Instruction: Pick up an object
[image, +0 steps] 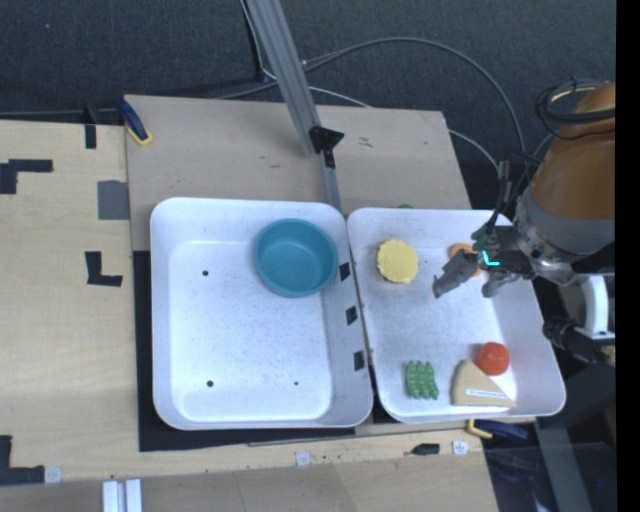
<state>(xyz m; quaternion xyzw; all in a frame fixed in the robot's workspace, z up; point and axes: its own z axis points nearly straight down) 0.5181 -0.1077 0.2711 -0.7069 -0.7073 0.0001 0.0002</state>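
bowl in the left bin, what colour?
Blue, a teal-leaning shade. The bowl sits near the back right of the left bin, clearest in the camera view.

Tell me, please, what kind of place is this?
Probably a robotics lab test bench. Two shallow white bins sit side by side on a wooden bench, a grey arm's gripper hangs over the right bin, and cables run behind.

The table (60, 300) is light wood with some black tape marks on it. A brown board (220, 150) lies on top. Behind is dark grey carpet floor (120, 45), and a grey metal pole (285, 70) stands slanted.
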